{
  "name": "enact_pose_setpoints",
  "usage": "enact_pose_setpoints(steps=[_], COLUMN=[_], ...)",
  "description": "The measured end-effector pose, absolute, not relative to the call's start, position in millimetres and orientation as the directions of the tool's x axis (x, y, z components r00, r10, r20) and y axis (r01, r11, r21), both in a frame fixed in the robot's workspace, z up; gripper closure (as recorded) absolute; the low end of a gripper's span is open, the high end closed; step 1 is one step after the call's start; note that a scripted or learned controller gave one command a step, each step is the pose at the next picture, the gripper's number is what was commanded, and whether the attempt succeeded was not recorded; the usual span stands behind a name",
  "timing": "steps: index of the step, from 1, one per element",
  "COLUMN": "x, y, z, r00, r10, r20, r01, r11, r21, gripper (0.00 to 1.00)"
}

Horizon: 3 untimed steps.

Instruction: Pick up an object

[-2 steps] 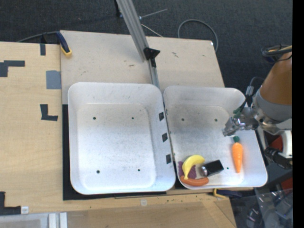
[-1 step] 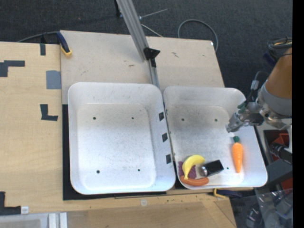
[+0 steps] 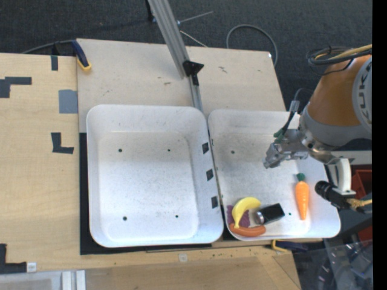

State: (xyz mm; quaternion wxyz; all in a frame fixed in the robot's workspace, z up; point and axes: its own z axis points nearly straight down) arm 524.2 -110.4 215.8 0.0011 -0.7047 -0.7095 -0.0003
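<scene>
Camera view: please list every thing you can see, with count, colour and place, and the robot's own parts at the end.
bins: 2, white, side by side on the bench
carrot: 1, orange, right bin, near its right wall
banana: 1, yellow, right bin, front edge
black block: 1, black, right bin, beside the banana
red piece: 1, red-orange, right bin, under the banana
pole: 1, grey, slanting behind the bins
arm: 1, grey and orange, right side
claw: 1, grey, above the right bin
</scene>
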Motion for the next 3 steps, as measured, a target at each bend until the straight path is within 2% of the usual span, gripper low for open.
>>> enact_pose_setpoints(steps=[1,3], x=[528.1,552.0], y=[-52.0,52.5], z=[208.2,201.2], r00=[-0.007,-0.007], r10=[1.0,1.0], r20=[0.002,0.002], r01=[1.0,1.0], r11=[0.007,0.007], r21=[-0.003,-0.002], gripper=[1.0,1.0])
